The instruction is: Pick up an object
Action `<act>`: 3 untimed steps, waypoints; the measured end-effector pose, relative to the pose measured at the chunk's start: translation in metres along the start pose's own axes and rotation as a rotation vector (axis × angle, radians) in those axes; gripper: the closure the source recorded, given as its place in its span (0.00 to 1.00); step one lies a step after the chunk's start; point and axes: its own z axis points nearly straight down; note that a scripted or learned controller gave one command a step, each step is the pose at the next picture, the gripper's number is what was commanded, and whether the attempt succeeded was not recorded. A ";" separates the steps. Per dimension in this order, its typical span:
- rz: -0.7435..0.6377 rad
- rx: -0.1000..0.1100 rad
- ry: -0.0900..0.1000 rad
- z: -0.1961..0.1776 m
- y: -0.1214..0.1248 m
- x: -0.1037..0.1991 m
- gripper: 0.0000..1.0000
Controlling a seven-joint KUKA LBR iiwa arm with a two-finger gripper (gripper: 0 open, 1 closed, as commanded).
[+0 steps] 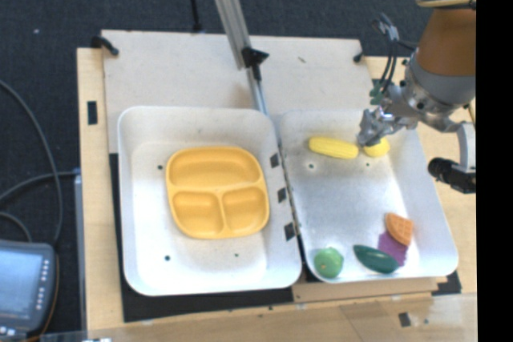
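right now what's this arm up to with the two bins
The arm's gripper is down at the far end of the right bin, right over a small yellow piece, with a corn cob lying just beside it. Whether it has hold of anything can't be told. At the bin's near end lie a green ball, a dark green piece, a purple piece and an orange one. The left bin holds a yellow tray.

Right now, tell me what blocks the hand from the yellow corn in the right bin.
Nothing visible does. The hand hangs at the right bin's far end, right beside the yellow corn. A smaller yellow piece lies under the hand, right of the corn, not between them.
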 end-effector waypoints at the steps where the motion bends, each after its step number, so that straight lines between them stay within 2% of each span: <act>1: 0.001 0.001 0.000 0.016 0.004 0.053 1.00; 3: 0.000 0.001 0.000 0.019 0.018 0.141 1.00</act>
